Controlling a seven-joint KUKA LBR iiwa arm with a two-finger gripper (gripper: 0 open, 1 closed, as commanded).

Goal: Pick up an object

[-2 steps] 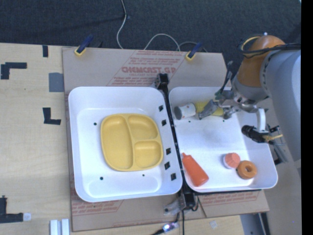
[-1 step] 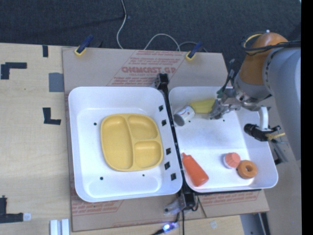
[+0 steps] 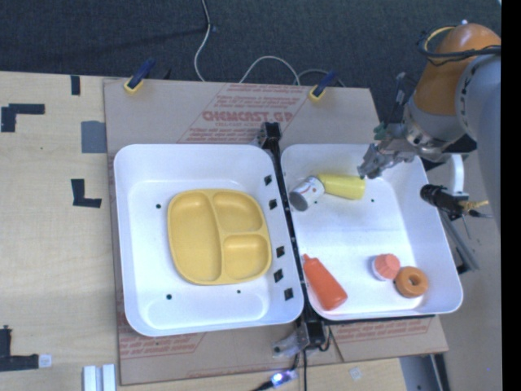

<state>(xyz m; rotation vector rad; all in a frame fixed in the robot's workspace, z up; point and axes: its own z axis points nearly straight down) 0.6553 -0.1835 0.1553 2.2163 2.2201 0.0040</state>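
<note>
Over right bin (image 3: 423, 243), near its far edge: gripper (image 3: 371, 168) hovering just beside yellow bottle (image 3: 340, 186), can't tell its state. Near front edge, orange bottle (image 3: 324, 283); pink toy (image 3: 385, 265) and donut (image 3: 412, 282) by front right corner. Yellow plate (image 3: 218, 236) mid left bin (image 3: 134, 218).

Cardboard sheet (image 3: 244, 112) under bins: red print along far edge, just behind left bin (image 3: 130, 165), reads "CHEMCAST GP" upside-up, slanted. Smaller red lines around it too blurred to read. More red print on cardboard's near edge, illegible. No other readable text.
</note>
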